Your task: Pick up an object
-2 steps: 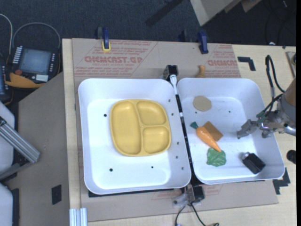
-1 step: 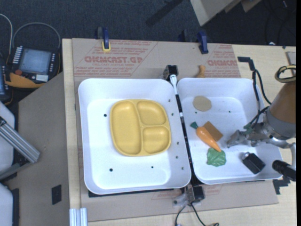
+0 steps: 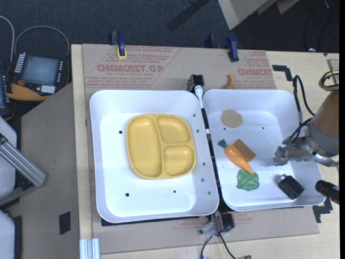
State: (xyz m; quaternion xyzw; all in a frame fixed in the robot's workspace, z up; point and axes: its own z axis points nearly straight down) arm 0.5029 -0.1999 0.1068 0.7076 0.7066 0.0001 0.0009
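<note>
The right bin [image 3: 269, 197] holds several objects. An orange carrot [image 3: 237, 158] lies near its middle, leaning against a brown block [image 3: 245, 149]. A green leafy piece [image 3: 248, 181] sits just below the carrot. A tan round disc [image 3: 232, 118] lies toward the back. A small black block [image 3: 290, 186] rests at the front right. My gripper [image 3: 284, 156] hangs low over the right side of this bin, above the black block and to the right of the carrot, with nothing seen in it.
The left bin [image 3: 108, 161] holds a yellow divided plate [image 3: 160, 145]. The grey arm [image 3: 328, 129] comes in over the right bin's right wall. Black cables [image 3: 297, 93] run along that bin's back right corner. Clamps stand at the bench's far edge.
</note>
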